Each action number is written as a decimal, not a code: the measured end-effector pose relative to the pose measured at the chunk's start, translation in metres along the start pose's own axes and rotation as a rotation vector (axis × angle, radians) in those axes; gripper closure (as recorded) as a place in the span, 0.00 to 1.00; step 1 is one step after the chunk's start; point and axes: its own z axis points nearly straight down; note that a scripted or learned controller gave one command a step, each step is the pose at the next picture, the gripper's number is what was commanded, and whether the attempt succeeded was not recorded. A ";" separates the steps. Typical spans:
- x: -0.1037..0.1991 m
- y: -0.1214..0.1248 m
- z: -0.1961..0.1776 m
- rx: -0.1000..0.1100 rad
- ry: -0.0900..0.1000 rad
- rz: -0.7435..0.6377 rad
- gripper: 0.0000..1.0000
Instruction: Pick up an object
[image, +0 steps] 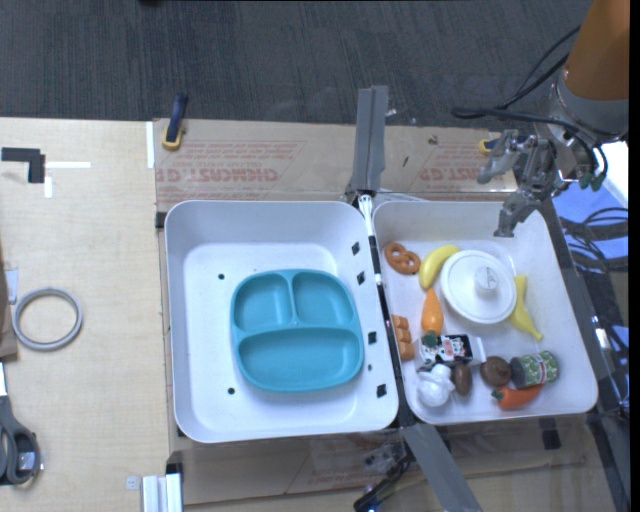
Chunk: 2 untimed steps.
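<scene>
The right bin (568, 300) holds several toy foods: a pretzel (403, 258), a yellow banana (436, 265), a round white lid (480, 285), a second banana (525, 312), an orange carrot (431, 312), a black-and-white carton (452, 347), a white garlic (433, 389), a brown piece (495, 371), a green can (536, 367) and a red pepper (514, 397). My gripper (512, 212) hangs over the bin's far right corner, apart from all of them, with nothing seen in it.
The left bin (190, 300) holds a blue divided plate (297, 330). On the bench at the left lie a grey tape roll (45, 318) and scissors (15, 455). A blue-and-yellow tool (177, 120) lies behind the bins. Cables trail at the far right.
</scene>
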 end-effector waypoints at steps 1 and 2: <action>0.023 0.000 0.178 0.001 -0.001 0.257 0.00; 0.016 0.000 0.156 0.002 -0.022 0.254 1.00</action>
